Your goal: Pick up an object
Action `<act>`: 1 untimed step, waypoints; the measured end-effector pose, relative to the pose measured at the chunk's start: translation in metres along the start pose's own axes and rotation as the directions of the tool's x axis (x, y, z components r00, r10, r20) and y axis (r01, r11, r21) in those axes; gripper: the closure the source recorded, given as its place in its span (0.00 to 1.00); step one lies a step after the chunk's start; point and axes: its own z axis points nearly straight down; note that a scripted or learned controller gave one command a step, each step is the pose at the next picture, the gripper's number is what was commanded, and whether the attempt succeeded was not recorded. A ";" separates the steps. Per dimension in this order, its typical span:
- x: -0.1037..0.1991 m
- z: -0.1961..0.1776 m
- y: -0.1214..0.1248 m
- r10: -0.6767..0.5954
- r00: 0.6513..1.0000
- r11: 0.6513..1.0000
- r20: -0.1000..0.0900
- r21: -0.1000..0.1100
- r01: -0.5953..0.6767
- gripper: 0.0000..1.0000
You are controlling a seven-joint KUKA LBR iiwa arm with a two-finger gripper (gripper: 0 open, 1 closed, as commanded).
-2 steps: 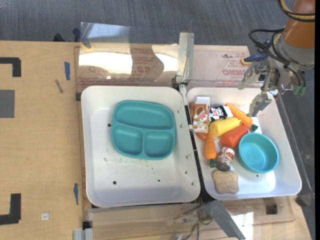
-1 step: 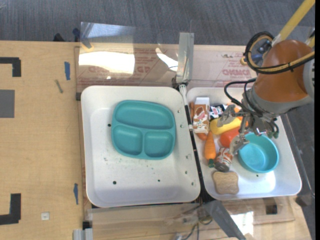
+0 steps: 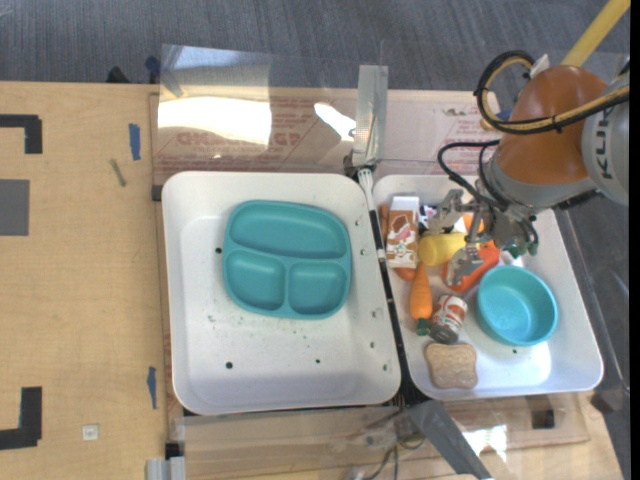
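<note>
Down Among the Right Bin's Clutter

Now the arm (image 3: 560, 128), grey with an orange band, reaches in from the right and hangs over the back half of the right bin (image 3: 580, 368). Its gripper (image 3: 470, 253) is low among the things piled there. The metal parts of the gripper blur into the items beneath, so whether the fingers are spread or pressed together cannot be told, and nothing can be seen pinched between them.

The right bin is crowded. A small carton (image 3: 402, 236) with a white and orange-brown label stands near the bin's back left corner, close to the wall shared with the other bin. Just right of it lies a yellow piece (image 3: 440, 248), touching or nearly touching the gripper. A carrot (image 3: 421, 293) lies in front of the carton, pointing roughly front to back. An orange-red item (image 3: 480, 263) sits under the gripper, partly hidden. A small can (image 3: 451, 315) with a red and white label lies tilted just in front of the gripper, and a tan, rough block (image 3: 452, 364) rests near the bin's front wall. A blue bowl (image 3: 515, 306) sits upright to the right of the can, just beside the gripper.

The left bin (image 3: 190, 298) holds a teal divided plate (image 3: 287, 258), lying flat near the middle, well apart from the arm. Both bins rest side by side on the counter (image 3: 70, 268).
</note>
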 end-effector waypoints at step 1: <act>0.045 0.022 -0.005 -0.052 0.999 0.999 -0.010 0.002 0.052 0.00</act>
